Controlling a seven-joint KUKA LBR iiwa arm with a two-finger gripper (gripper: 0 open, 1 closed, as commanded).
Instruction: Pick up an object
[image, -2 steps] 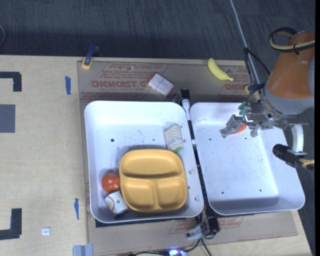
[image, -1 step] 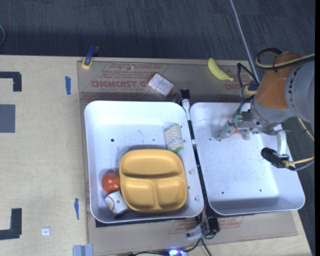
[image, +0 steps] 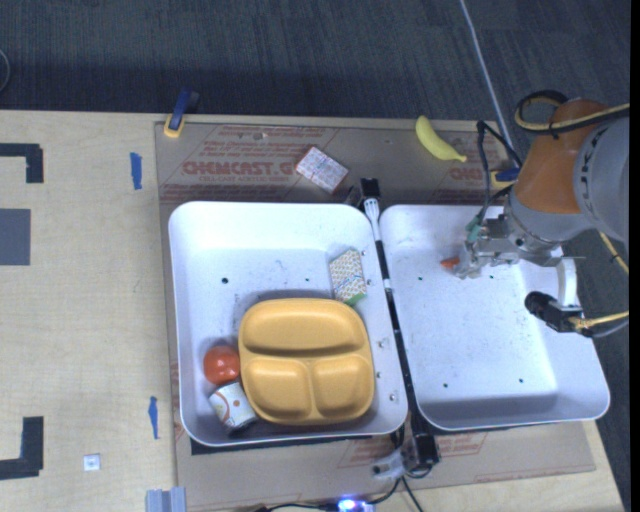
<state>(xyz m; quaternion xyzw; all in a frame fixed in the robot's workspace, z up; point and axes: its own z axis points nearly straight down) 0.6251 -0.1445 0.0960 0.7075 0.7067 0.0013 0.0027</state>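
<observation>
While the arm (image: 580, 170) reaches in from the right, its gripper (image: 478, 252) hangs low over the upper part of the right bin (image: 500, 380), beside a small orange-red scrap (image: 451, 264) on that bin's floor; whether the scrap is touched or held, and how the gripper stands, cannot be told at this size. Two white bins sit side by side on the worktop (image: 80, 300). In the left bin (image: 200, 250) lie four things: one yellow divided tray (image: 305, 358) turned over, one red ball (image: 221, 363) touching its left edge, one small white-and-orange cup (image: 230, 404) just below the ball, and one patterned packet (image: 347, 274) above the tray. Beyond the bins lie one banana (image: 438, 140) and one small patterned card (image: 320, 168).
</observation>
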